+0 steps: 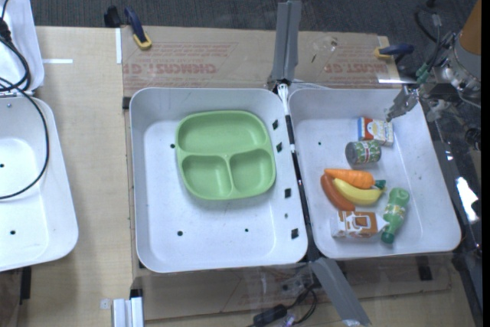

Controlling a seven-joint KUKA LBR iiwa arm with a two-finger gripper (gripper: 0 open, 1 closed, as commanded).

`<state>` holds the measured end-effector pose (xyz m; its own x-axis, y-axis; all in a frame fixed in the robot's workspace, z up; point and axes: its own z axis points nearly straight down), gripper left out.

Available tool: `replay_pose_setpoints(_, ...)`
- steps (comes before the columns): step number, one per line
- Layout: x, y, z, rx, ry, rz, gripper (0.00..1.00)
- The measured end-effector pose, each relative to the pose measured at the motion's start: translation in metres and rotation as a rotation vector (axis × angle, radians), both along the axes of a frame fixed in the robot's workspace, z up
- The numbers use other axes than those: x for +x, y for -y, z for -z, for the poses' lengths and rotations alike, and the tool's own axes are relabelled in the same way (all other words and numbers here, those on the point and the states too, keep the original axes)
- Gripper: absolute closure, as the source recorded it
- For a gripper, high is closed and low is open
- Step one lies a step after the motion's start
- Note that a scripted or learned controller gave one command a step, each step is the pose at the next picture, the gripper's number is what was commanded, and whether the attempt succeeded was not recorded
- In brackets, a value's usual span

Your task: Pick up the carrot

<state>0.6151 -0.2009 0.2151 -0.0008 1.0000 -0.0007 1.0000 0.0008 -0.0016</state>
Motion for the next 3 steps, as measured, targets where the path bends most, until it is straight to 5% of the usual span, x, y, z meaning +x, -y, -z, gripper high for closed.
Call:
replay_pose_setpoints(1,-0.04,-0.043,0.107,0.001,0.0,0.065,0.0)
replay_pose_setpoints(2,-0.084,-0.095,0.124,0.001,-0.001,0.059,0.0)
replay_pose_setpoints(3,-0.084,-0.094,0.115,0.0,-0.002,0.063,1.0)
